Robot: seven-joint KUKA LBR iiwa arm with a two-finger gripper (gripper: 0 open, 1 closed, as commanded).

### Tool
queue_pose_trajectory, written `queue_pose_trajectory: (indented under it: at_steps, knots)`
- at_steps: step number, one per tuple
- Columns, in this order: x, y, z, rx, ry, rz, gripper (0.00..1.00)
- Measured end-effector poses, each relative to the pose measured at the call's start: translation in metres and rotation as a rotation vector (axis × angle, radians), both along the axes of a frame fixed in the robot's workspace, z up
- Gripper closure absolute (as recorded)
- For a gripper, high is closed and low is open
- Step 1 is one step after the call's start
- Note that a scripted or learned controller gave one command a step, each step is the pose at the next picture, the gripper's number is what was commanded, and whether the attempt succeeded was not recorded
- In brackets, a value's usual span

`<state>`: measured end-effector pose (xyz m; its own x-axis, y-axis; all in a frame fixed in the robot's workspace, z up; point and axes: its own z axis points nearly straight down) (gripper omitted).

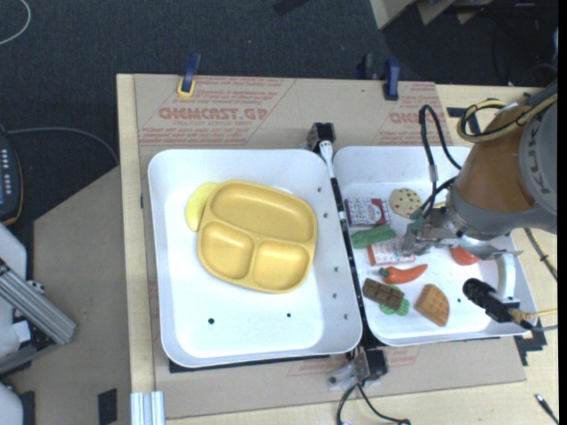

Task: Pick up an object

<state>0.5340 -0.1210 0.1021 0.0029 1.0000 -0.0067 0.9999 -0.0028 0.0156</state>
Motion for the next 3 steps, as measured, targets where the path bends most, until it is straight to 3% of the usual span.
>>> queue_pose_trajectory:
  at_steps: [2,3]
  knots:
    - [0.004,0.002,0.115,0.005,0.012,0.004,1.00]
    - [-0.004,0.054,0.106,0.008,0.019,0.006,1.00]
